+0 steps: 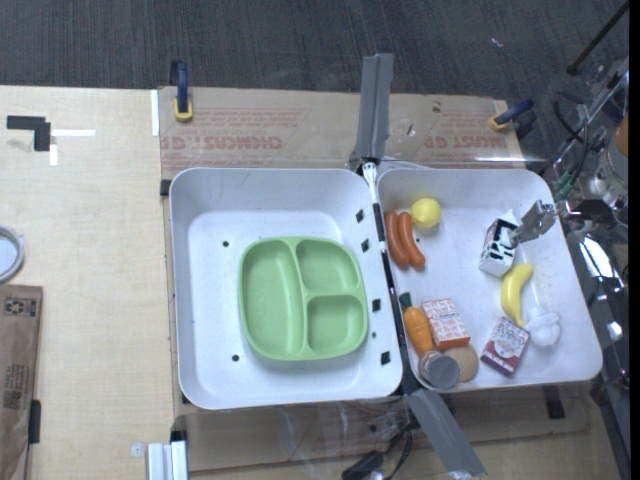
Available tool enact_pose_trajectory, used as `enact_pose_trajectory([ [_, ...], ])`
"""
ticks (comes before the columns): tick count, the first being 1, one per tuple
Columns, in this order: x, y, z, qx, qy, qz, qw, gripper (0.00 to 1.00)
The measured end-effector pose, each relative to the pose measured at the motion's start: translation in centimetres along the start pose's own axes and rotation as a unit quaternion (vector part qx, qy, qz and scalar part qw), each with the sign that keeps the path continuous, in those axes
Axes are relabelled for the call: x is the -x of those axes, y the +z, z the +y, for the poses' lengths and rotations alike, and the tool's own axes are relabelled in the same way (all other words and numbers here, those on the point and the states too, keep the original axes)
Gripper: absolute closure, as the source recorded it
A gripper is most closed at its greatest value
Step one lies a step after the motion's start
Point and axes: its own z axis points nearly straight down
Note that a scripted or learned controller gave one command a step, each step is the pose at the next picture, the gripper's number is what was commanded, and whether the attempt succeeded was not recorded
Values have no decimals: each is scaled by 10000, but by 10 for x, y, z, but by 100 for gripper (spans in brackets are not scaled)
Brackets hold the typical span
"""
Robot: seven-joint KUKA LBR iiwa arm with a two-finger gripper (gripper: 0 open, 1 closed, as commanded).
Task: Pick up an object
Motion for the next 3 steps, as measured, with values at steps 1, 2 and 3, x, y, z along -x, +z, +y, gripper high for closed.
enact_pose_trajectory([
  [1, 22, 142, 8, 15, -271, 4, 9996, 0],
  [2, 28, 153, -7, 17, -97, 34, 9999, 0],
  [3, 29, 148, -7, -8, -83, 33, 10000, 100],
])
